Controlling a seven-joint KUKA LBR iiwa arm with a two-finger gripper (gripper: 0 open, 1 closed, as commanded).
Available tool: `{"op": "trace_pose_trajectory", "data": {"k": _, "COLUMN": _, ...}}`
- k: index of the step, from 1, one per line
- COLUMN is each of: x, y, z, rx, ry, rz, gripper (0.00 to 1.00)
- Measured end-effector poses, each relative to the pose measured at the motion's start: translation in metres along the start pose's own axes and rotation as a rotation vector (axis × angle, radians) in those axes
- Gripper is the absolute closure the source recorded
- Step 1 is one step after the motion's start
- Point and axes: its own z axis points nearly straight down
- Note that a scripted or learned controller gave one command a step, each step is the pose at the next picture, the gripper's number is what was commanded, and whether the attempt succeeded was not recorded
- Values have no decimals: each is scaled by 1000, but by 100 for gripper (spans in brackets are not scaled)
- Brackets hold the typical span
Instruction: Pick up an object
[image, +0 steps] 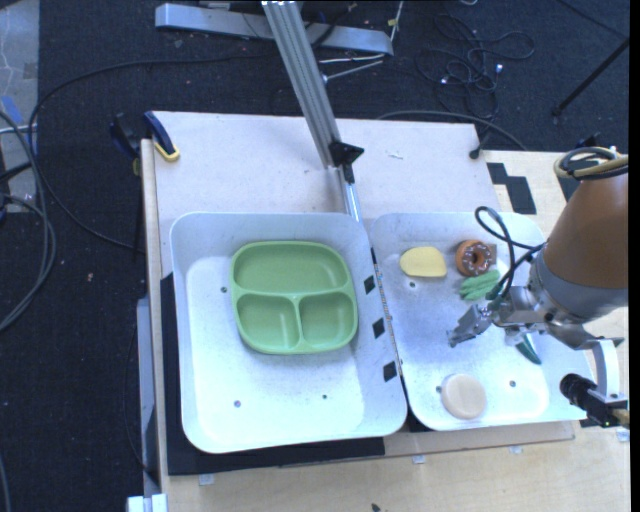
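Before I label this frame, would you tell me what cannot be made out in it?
- Gripper, camera view: too small and dark against the right bin to tell if its fingers are open or shut.
- Green object: partly covered by the arm's cables; its shape is unclear.
- Arm: cut off by the right edge.
- Beige round object: too blurred to identify.

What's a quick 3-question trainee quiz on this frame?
1. True or false: the green tray lies in the right bin.
2. Which sits nearest the yellow piece: A) donut, B) pale disc, C) green tray?
3. Fill in: the hand hovers over the ___ bin.

Key: 1 false, it lies in the left bin. 2 A. 3 right.
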Motion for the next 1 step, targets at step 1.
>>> {"op": "trace_pose_trajectory", "data": {"k": 1, "x": -1, "y": 10, "z": 53, "rx": 0, "ry": 0, "rz": 2, "gripper": 0}}
